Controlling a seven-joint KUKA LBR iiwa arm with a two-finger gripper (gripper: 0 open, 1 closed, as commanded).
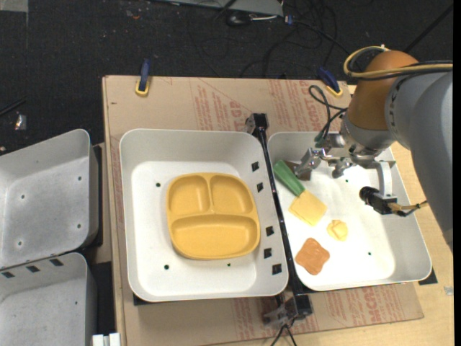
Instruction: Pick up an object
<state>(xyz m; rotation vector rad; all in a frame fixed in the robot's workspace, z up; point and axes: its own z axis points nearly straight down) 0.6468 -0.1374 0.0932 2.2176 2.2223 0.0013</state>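
The right bin (403,258) holds a green stick (288,179) along its left wall, a pale yellow block (307,209), a small yellow piece (337,229) and an orange-brown piece (312,255). My gripper (323,166) hangs over the bin's far part, just right of the green stick's upper end. Its fingers are spread, so it is open, and nothing sits between them. The grey arm with its orange band comes in from the upper right.
The left bin (144,193) carries a yellow divided plate (213,215). A black divider strip (274,200) runs between the bins. A black cable fitting (376,197) hangs off the wrist over the right bin. White panels (43,193) lie left of the bench.
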